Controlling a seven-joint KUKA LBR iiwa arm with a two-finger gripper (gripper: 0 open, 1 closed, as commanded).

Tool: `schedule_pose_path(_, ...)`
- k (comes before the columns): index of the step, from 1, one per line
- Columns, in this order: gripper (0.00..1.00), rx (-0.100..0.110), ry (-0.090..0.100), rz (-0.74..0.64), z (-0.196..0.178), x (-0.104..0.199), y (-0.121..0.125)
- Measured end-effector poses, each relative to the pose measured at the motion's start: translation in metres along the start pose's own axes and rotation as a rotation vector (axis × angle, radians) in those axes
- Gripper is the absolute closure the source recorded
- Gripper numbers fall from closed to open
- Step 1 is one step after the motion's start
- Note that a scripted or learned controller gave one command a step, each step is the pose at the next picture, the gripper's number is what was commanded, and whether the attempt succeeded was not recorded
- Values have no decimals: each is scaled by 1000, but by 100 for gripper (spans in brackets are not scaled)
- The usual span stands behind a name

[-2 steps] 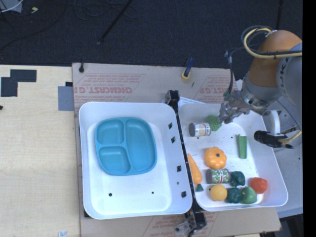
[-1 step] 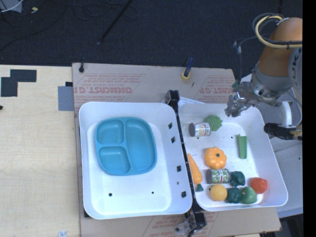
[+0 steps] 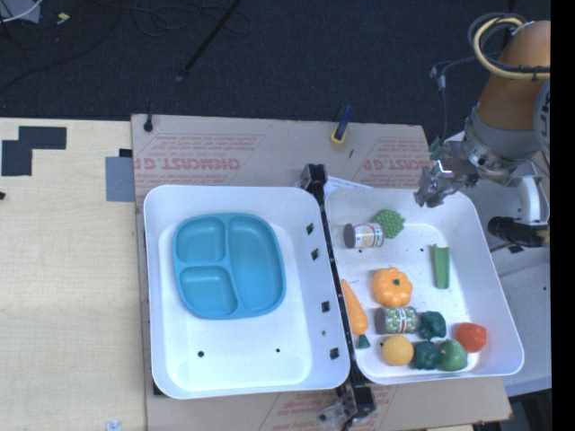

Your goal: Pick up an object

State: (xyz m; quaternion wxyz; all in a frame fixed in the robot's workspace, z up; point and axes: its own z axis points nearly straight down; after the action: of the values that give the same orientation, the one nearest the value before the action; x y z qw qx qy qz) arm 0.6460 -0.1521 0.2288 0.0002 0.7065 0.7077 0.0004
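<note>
A: Where's the gripper (image 3: pixel 435 189)?
B: Above the right bin's (image 3: pixel 485 241) far corner; can't tell if it's parted or closed.
A: And the pumpkin (image 3: pixel 392 287)?
B: Mid-bin, beside the carrot (image 3: pixel 354 309).

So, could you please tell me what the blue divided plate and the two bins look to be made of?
The blue divided plate looks like moulded plastic with a smooth, slightly matte finish: uniform colour, rounded compartment ridges. The left bin and right bin also look like plastic, white and mildly glossy with soft rounded rims, though the view cannot confirm it.
</note>
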Motion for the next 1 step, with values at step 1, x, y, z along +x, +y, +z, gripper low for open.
schedule_pose_path(1, 100, 6, 2, -1, -2, 56, -25)
